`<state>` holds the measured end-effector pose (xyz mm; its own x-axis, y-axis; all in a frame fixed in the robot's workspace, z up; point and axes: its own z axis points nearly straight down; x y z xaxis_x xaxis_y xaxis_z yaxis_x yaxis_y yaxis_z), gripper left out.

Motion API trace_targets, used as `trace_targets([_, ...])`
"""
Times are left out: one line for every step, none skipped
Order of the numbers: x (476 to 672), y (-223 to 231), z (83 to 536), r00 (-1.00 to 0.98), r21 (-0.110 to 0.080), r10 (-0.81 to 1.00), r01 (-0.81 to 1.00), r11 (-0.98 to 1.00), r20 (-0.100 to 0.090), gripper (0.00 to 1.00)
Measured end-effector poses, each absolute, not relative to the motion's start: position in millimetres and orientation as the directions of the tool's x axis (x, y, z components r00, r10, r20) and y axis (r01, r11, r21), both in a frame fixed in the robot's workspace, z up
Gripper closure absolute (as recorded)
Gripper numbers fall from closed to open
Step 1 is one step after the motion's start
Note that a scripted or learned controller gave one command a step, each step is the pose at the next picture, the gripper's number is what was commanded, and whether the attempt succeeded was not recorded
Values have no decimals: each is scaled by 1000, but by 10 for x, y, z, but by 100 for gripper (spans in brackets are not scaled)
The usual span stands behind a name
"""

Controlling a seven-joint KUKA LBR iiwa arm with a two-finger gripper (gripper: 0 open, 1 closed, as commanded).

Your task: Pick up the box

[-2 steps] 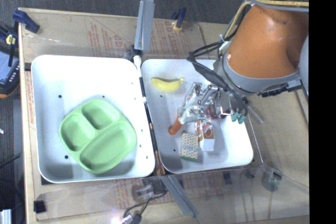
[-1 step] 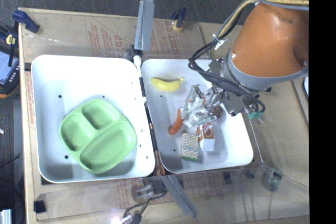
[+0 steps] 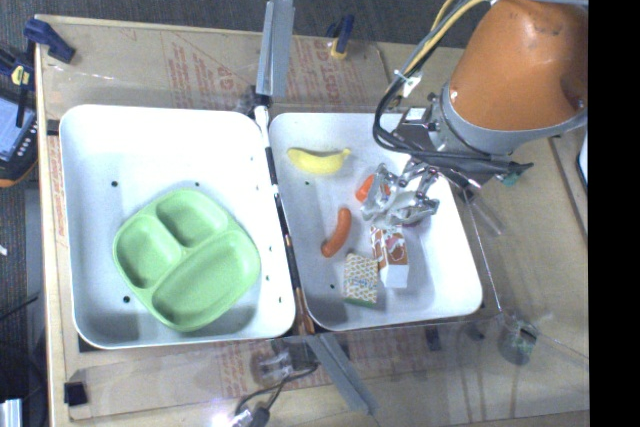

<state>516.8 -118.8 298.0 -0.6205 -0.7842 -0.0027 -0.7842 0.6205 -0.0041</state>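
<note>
A small orange-and-white box (image 3: 391,258) lies in the right bin (image 3: 455,290), near its front right. My gripper (image 3: 401,200) hangs right behind the box's far end, over the bin's middle right, under the grey and orange wrist (image 3: 515,80). From this slant I cannot see anything held in it. A flat box with a green and tan pattern (image 3: 362,280) lies just left of the orange-and-white one, touching it or nearly so.
The right bin also holds a yellow banana (image 3: 320,159) at the back, a reddish sausage (image 3: 337,231) in the middle and a small orange item (image 3: 364,187) left of the gripper. A green divided plate (image 3: 186,259) sits in the left bin (image 3: 90,140).
</note>
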Motion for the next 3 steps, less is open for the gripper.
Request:
trace_targets([5087,-1172,3389,-385,-4,-923,-923,385,-1,100])
trace_targets([5327,-1350,2702,-90,3,-996,-996,90,-1,100])
trace_targets([5336,-1334,2802,-85,4,-996,-996,85,0,100])
